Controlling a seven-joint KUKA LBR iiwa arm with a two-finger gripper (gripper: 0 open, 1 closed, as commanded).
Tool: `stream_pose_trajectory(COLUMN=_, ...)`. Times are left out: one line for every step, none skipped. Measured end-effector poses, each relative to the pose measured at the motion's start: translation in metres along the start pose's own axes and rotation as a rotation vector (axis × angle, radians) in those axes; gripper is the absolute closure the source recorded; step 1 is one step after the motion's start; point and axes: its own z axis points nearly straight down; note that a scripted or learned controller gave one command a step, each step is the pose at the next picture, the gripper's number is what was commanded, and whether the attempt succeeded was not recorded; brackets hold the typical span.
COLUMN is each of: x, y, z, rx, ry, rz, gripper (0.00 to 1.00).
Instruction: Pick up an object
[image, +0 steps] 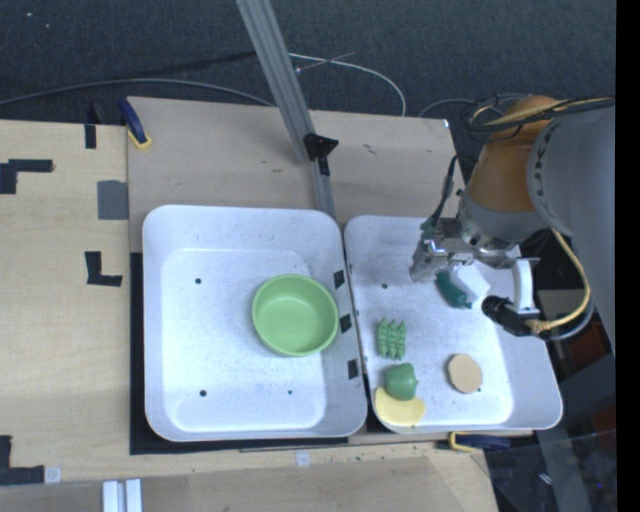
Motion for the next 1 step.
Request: stream_pose_trajectory(x=0.0096, y=-0.0022, z=-0.0566, rx=-0.002, ry=0.0, rz=0.0, gripper=1.0)
